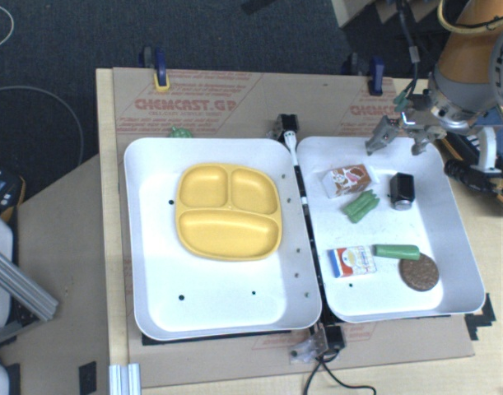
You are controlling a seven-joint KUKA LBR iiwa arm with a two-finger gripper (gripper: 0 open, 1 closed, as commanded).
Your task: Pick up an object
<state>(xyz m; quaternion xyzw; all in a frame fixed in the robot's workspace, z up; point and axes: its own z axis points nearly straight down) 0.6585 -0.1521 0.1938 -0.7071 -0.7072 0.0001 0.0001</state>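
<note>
Claw (403, 137) spread wide, gripping nothing, poised over the right bin (461, 220) at its far rim. Just below and toward the near side: small black block (402, 190). Probably light, rigid, maybe slick. Best pinched across its narrow flanks, squarely, to avoid squirting out.

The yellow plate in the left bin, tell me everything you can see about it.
The yellow plate is a rounded-square divided tray that looks like smooth matte plastic. It has three compartments: two smaller ones along the far side and one wide one along the near side, split by raised ridges. Nothing lies in any of them. It sits flat and right side up on the floor of the left bin, toward the far half, turned slightly askew. It touches only the bin floor.
</note>
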